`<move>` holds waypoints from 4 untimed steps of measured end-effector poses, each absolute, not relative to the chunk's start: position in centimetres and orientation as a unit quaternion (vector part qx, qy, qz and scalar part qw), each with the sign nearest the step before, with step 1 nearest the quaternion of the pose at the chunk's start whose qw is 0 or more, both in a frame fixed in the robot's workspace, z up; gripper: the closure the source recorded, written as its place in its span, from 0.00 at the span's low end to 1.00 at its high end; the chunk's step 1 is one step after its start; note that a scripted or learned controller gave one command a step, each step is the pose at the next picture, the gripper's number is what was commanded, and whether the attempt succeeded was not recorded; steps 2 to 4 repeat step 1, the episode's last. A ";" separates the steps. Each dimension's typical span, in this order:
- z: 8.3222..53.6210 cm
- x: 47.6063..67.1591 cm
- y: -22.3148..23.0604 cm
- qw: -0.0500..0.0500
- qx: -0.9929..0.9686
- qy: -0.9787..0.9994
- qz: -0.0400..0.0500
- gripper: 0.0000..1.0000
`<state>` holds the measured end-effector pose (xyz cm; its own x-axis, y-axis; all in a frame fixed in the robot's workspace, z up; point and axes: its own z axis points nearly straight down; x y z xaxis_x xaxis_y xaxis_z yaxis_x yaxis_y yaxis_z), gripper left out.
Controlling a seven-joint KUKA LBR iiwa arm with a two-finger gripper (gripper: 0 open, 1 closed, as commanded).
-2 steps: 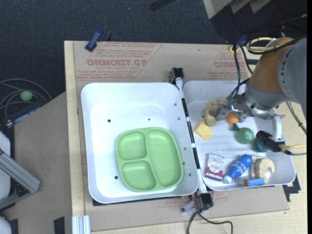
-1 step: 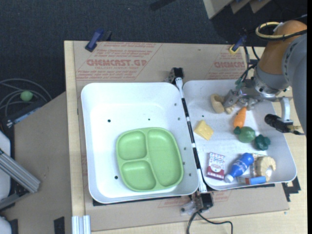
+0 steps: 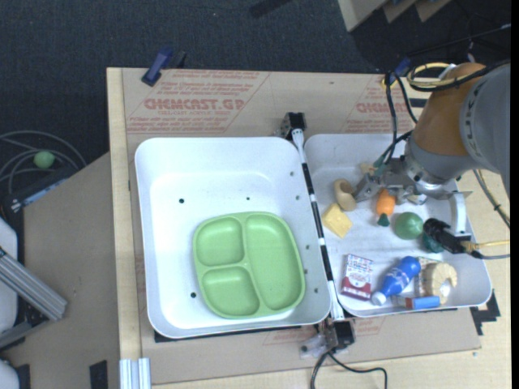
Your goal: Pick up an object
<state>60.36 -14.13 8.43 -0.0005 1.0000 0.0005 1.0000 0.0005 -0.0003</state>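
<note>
Bins (image 3: 154, 217): 2 | green tray (image 3: 247, 263): 1 | right-bin objects: about 8 | gripper (image 3: 389, 186): grip state unclear

Red "CHEMCAST GP" lettering, probably, repeated on the brown board (image 3: 203, 96) under the bins.

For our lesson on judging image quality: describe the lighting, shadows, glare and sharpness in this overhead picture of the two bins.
Camera view: even, soft lighting; the left bin looks bright white but not blown out; the green divided plate has only a faint shadow; the small objects in the right bin are soft and low in detail; the arm is slightly blurred; the floor is dark.
</note>
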 end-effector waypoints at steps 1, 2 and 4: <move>8.4 56.7 -14.2 0.001 -0.707 -0.707 0.000 0.00; 8.4 56.7 -14.2 0.001 -0.707 -0.707 0.000 0.00; 8.4 56.7 -14.2 0.001 -0.707 -0.707 0.000 0.00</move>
